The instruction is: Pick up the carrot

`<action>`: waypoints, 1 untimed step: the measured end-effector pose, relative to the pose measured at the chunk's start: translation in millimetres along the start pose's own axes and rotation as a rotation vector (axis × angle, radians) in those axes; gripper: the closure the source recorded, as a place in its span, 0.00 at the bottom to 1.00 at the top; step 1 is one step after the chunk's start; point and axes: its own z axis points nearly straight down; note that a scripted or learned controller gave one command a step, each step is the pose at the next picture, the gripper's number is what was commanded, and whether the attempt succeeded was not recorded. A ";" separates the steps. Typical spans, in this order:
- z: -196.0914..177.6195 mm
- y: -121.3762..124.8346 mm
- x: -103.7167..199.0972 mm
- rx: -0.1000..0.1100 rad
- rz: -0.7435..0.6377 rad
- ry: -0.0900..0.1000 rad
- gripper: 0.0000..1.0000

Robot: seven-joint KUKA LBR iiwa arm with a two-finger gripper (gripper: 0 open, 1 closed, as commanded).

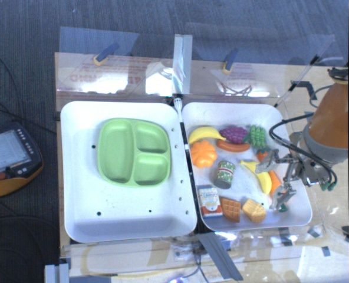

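In the left white bin (80, 217) sits a green plastic divided plate (133, 152), the small orange toy carrot (274, 180) lies in the right bin's far edge, and the metal two-finger tool (282, 178) looks spread around it, nothing gripped yet, so closing comes next I'd guess.

Grey arm (323, 149), orange band, looping black cables, metal pincer (282, 178).

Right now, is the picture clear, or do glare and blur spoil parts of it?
Camera view: bright glare washes out the bench strip above the bins and the front edge; the white right bin looks overexposed. The toys read soft, so the carrot by the end effector is hard to outline.
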 end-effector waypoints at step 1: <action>71.0 -4.9 -28.4 0.011 -0.012 -0.024 0.00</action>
